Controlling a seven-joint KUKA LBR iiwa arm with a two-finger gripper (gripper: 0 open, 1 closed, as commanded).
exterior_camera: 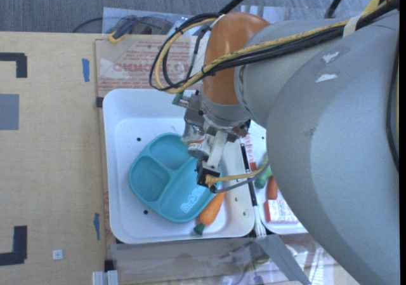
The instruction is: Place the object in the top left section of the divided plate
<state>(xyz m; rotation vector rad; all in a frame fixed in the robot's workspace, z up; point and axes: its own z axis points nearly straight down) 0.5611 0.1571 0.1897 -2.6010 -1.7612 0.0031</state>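
Note:
A teal divided plate [152,179] lies tilted in the left white bin [120,150], and its sections look bare. An orange toy carrot [212,207] with a green tip lies in the bin against the plate's lower right rim. My gripper [196,145] hangs over the plate's upper right edge, under the orange wrist band. The wrist hides its tip, so I see nothing between its jaws. The carrot sits below and slightly to the right of the gripper.
The big grey arm covers most of the right bin. At that bin's left edge a green and orange toy [266,182] and a red and white packet [278,211] peek out. Cardboard [136,65] lies behind the left bin.

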